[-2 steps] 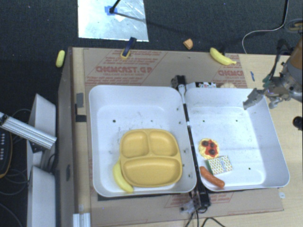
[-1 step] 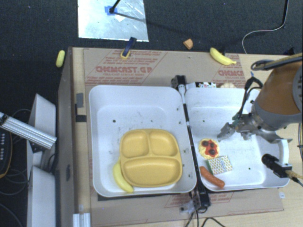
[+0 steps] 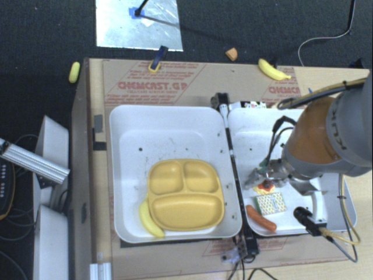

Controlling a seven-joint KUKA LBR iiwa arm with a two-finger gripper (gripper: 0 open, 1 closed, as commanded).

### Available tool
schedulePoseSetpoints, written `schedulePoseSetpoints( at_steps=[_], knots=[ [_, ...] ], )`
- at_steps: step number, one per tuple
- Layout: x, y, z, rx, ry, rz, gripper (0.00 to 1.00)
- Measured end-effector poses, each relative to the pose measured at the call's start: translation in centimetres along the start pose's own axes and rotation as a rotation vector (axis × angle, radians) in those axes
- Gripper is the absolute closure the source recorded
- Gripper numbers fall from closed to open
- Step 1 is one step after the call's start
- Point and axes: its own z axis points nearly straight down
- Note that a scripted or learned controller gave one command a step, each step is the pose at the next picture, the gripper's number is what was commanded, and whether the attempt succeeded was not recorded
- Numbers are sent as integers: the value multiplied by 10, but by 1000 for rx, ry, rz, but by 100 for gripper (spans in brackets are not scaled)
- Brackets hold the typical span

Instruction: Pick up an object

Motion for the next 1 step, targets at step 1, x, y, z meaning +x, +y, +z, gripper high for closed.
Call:
schedulePoseSetpoints(
  at_steps=[1],
  knots=[
    [0,1,-10,-1,0,1,100]
  ],
)
